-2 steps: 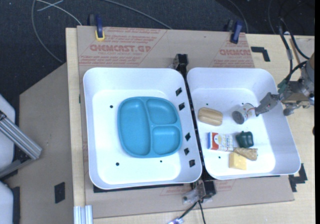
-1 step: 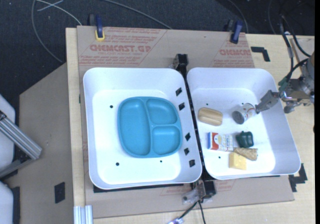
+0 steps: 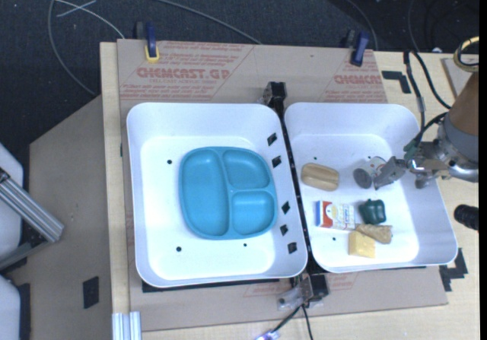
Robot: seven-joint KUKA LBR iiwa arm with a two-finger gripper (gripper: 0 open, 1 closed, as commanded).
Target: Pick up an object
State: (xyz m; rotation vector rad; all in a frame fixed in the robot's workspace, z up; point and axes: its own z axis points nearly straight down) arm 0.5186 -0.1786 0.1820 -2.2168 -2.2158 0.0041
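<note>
In the right white bin [image 3: 426, 217], nearest the camera, a pale yellow wedge-shaped block [image 3: 362, 246] touches a tan lump [image 3: 380, 233]. Just behind sit a flat white carton with red print [image 3: 335, 215] and a dark green rounded object [image 3: 372, 211]. Farther back lie a tan bread-roll shape [image 3: 319, 176] and a grey round object [image 3: 363, 177] (the gripper [image 3: 386, 172] hangs just beside it, fingers' spread unclear). The left white bin [image 3: 144, 179] holds 1 blue 3-compartment plastic plate [image 3: 227, 192].

One fixed camera looks steeply down from above, framing both white bins [image 3: 141, 179] and bench [image 3: 198, 65].
</note>
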